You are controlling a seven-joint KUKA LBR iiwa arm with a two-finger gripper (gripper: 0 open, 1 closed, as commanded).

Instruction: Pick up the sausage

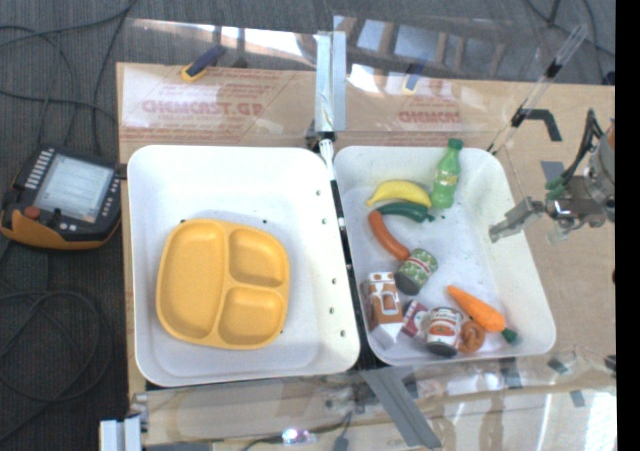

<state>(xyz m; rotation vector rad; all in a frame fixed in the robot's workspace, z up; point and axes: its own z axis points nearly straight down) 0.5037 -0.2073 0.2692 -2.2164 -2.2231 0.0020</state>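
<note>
The sausage [388,236] lies in the right bin [520,279], near its left wall, slanting from upper left to lower right. Just above it sit a green pepper [403,209] and a banana [398,193], with a green bottle [446,175] to their right. Its lower end is beside a small round green item [417,270]. A carrot [477,309] and some cans [441,329] lie further down. The gripper [560,209] hangs at the right rim of that bin, well apart from the sausage; whether its fingers are spread or pressed together cannot be told. The left bin [150,339] holds a yellow tray [222,283].
</note>
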